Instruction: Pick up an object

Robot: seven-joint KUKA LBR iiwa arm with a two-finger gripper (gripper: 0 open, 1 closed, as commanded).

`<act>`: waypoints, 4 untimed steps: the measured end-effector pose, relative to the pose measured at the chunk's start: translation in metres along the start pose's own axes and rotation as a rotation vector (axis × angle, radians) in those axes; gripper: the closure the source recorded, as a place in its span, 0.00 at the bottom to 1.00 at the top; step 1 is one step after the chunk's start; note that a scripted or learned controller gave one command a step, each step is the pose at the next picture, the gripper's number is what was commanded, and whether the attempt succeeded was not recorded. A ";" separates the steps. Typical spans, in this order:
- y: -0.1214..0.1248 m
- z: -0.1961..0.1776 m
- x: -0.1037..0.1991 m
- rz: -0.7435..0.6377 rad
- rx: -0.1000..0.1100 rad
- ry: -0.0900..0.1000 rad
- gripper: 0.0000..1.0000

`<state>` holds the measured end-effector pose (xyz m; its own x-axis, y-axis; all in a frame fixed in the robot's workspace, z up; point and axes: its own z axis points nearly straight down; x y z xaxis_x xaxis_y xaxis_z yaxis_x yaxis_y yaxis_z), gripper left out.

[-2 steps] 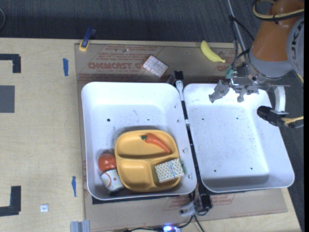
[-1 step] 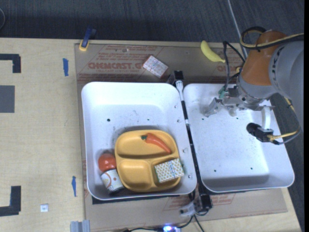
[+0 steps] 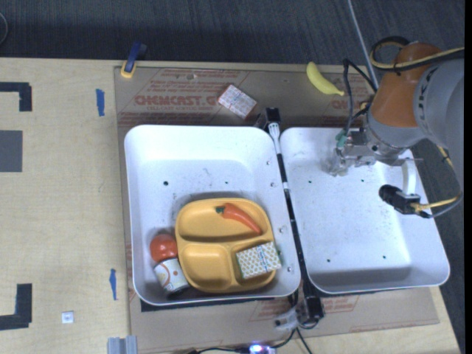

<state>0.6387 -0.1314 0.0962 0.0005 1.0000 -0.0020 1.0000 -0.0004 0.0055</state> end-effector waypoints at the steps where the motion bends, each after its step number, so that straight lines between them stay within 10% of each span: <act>1: -0.043 -0.117 -0.023 0.000 0.003 0.001 1.00; 3: -0.127 -0.148 0.114 -0.003 0.008 0.004 1.00; 4: -0.158 -0.126 0.073 0.000 0.006 0.003 1.00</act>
<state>0.4803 -0.0580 0.2215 0.0008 1.0000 0.0006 1.0000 -0.0008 -0.0008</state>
